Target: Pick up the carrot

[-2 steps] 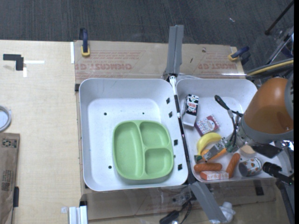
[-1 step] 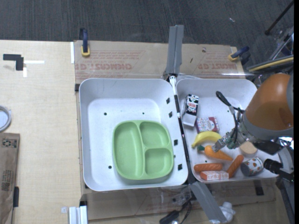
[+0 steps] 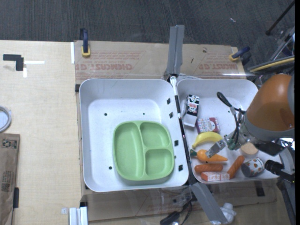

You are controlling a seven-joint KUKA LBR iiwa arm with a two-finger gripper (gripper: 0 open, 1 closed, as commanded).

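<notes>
Below, the left bin (image 3: pixel 89 125) holds a green divided plate (image 3: pixel 143 150), and the right bin (image 3: pixel 212 83) holds the smaller things. Over the right bin the arm (image 3: pixel 274 108) reaches in, its gripper (image 3: pixel 216 149) low among the food; whether the fingers are apart or together I cannot tell. Just beside the gripper lies a carrot (image 3: pixel 209 158), with a banana (image 3: pixel 206 138) above it, a second carrot (image 3: pixel 236 166) to the right and a third (image 3: pixel 209 168) below.
</notes>
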